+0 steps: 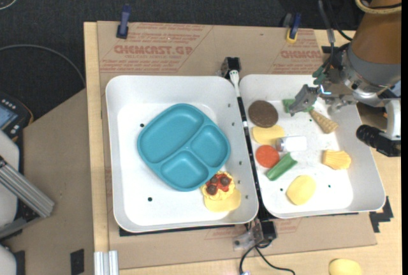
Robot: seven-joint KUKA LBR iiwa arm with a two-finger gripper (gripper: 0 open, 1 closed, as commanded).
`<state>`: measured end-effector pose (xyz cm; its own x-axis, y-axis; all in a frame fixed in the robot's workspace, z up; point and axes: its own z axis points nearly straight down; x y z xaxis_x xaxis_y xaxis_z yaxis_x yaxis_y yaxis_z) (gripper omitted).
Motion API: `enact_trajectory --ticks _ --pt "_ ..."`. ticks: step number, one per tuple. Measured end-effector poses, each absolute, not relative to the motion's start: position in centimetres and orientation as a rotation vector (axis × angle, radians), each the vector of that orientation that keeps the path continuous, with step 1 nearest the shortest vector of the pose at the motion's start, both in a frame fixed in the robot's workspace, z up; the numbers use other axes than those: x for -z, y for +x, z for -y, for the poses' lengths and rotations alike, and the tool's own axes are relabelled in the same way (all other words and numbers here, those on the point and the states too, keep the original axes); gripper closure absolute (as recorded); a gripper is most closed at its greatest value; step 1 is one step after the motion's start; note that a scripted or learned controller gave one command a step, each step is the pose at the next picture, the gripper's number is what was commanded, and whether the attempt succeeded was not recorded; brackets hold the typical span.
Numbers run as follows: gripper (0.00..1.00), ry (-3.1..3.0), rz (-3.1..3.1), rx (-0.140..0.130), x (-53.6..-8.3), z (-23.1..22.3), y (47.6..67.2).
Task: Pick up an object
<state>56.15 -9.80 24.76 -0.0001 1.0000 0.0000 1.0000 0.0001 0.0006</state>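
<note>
Hiding its jaws, arm (373, 50), cone (323, 120) half-covered

Glossy teal plastic plate (183, 146), smooth white bins (121, 140), matt cardboard bench (191, 44)

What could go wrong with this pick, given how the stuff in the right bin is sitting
The gripper hangs near the right bin's far edge, close to the brown disc and the waffle cone; descending here, it might nudge either aside. The orange-red ball, green piece and yellow block lie tightly packed, so closing on one could catch or shove a neighbour.
</note>
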Motion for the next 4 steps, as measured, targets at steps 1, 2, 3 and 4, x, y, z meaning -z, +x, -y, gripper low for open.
enact_trajectory --ticks 1,2,3,4 --pt "1.0 2.219 -2.221 -0.003 -25.8 9.8 56.2" --pt "1.0 2.218 -2.226 -0.002 -28.2 7.0 53.4" --pt "1.0 2.226 -2.232 0.009 -22.9 2.8 47.6" --pt "1.0 2.203 -2.235 -0.018 -32.4 -7.9 48.0"
